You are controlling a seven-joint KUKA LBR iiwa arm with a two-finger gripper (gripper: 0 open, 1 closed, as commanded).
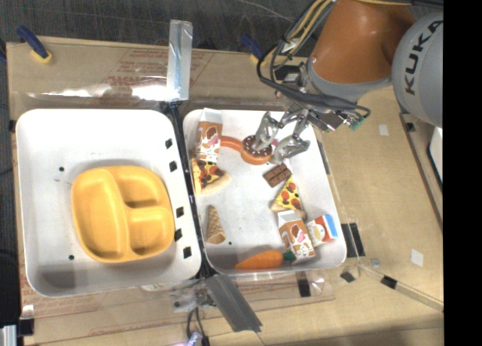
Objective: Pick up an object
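My gripper [277, 139] hangs over the upper middle of the right bin [325, 167], its metal fingers [264, 131] spread open above a chocolate-glazed donut [254, 151]. Nothing is between the fingers. Around it in the bin lie a milk carton [208, 139], a pizza slice [208, 175], a chocolate bar piece [277, 176], a second pizza slice [288, 197], an ice-cream cone [215, 225], two small cartons [307, 236] and a carrot [260, 261].
The left bin [45, 141] holds a yellow divided plate [123, 212]. A tall clip post [180, 62] stands at the seam between the bins. Cables [290, 43] loop off the arm above the right bin's far edge.
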